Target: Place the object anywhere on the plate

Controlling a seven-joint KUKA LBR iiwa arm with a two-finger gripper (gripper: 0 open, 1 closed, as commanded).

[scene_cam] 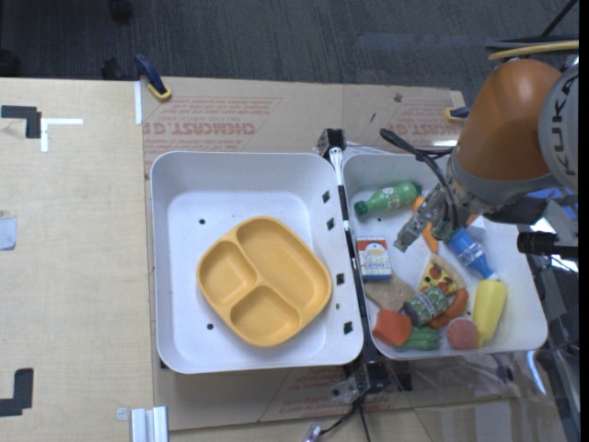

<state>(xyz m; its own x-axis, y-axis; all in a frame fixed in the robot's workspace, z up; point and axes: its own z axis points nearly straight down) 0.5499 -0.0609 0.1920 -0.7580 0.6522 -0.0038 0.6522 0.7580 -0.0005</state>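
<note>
So the worktop [64, 274] is light wood with a sheet of brown cardboard [239, 113] laid over its right part (red print on it, reads backwards). On the cardboard sit two white bins touching side by side, the left bin [170, 274] and the right bin [529, 330].

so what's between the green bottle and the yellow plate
In the camera view, bare white floor of both bins and their two meeting rims lie between the green bottle and the plate.
</note>
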